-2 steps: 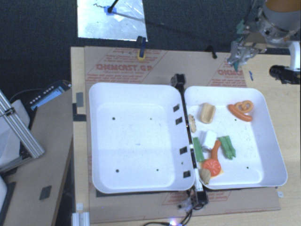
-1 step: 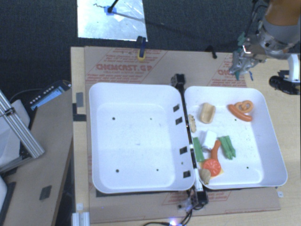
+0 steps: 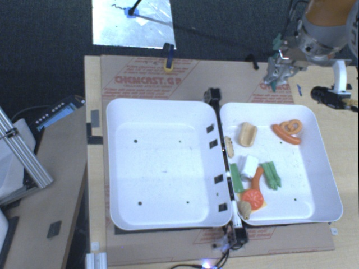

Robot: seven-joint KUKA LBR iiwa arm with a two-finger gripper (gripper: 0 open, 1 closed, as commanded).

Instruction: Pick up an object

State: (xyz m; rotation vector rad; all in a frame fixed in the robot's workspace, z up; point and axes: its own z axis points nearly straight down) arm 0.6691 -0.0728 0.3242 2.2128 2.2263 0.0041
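Up at one o'clock we see the grey arm with its orange band (image 3: 327, 17) reaching in, its jaws hanging over the printed brown cardboard sheet (image 3: 146, 78) just beyond the far rim of the right shallow white bin (image 3: 324, 167). We cannot tell whether the jaws are apart or together, and we see nothing between them.

The cardboard covers a pale wooden worktop (image 3: 67, 167) that bears both bins; the left shallow white bin (image 3: 162, 156) sits at eight o'clock of the jaws. Dark carpet (image 3: 45, 32) lies behind, with a silvery square sheet (image 3: 120, 21) at twelve o'clock and one yellow clamp (image 3: 168, 66) on the cardboard's far edge.

All the pickable things lie in the right bin, well apart from the jaws. We count one tan bread roll (image 3: 247, 134), one orange curled sausage shape (image 3: 288, 130), one white block (image 3: 248, 164), two green strips (image 3: 271, 174) (image 3: 236, 178), one red-orange round piece with a stalk (image 3: 253, 198), and two small tan lumps (image 3: 244, 208) (image 3: 229, 146) against the divider.
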